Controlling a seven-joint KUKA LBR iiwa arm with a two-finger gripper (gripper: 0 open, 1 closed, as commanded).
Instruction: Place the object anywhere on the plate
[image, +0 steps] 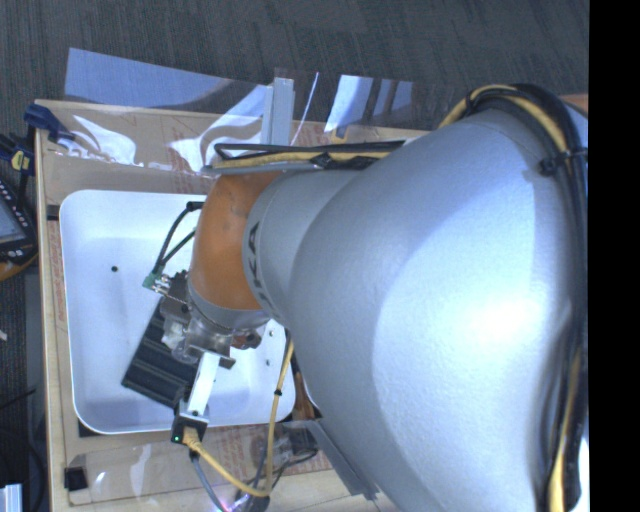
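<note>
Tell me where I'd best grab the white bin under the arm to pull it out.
Probably take the white bin by its raised rim along the left edge, coming from the left. The rim gives a lip to hook, that side lies bare, and the arm hangs over its right part.

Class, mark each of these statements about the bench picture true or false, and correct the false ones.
1. The arm reaches over the left bin. True.
2. The band above the wrist is blue. False: it is orange.
3. The bin is black. False: it is white.
4. A yellow cable runs along the arm. True.
5. The gripper hangs above the bin's near half. True.
</note>
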